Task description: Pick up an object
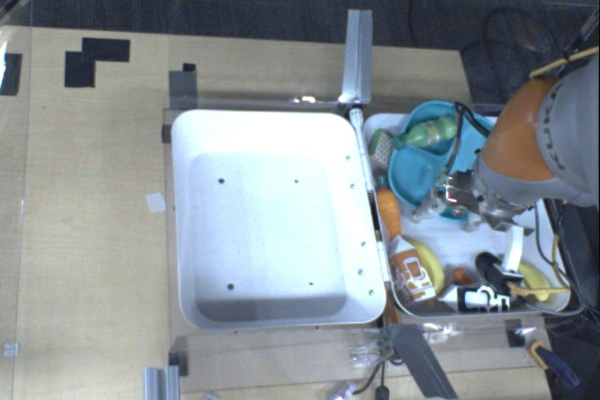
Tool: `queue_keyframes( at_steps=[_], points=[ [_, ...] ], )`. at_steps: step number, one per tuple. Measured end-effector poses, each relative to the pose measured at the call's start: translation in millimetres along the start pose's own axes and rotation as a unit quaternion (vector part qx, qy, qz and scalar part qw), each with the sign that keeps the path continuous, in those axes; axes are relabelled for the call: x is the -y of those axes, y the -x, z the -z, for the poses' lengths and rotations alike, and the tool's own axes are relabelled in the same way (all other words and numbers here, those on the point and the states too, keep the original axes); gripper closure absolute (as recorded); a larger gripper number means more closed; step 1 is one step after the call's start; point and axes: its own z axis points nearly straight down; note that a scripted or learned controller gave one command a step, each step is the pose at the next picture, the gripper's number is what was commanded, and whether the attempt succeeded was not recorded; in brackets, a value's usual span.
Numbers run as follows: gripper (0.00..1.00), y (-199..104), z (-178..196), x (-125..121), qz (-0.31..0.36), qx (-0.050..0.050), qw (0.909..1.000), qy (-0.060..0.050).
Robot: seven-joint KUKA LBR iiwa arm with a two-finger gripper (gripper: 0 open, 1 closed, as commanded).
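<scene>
Hovering gripper (457,201), blue bowl (417,171) just left

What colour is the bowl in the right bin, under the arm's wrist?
Teal blue bowl, tipped against the right bin's far wall; the camera view shows it.

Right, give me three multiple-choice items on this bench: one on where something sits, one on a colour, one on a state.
1. Which bin holds the objects?
A. the one nearer the arm
B. the one farther from the arm
C. both alike

2. What colour is the bowl at the far end of that bin?
A. red
B. teal blue
C. black

3. How does the orange carrot-like piece lie?
A. hanging in the air
B. out on the bench
C. in the bin, along the wall shared with the large white bin

Answers: A, the clutter lies under the arm; B, the bowl is teal; C, it rests by the dividing wall.
</scene>
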Motion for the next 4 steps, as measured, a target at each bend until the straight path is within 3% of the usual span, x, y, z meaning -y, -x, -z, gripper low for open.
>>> queue_keyframes(
  at_steps=[1,2,3,4],
  points=[
    [0.0,25.4,2.4,35.3,0.114,0.001,0.9934,0.006],
    [0.0,-5.9,1.1,19.3,-0.205,0.0,0.9787,-0.004],
    [0.0,61.5,22.9,49.4,-0.089,0.001,0.996,-0.004],
    [0.0,29.4,0.1,-25.0,-0.064,0.001,0.998,0.002]
  ],
)
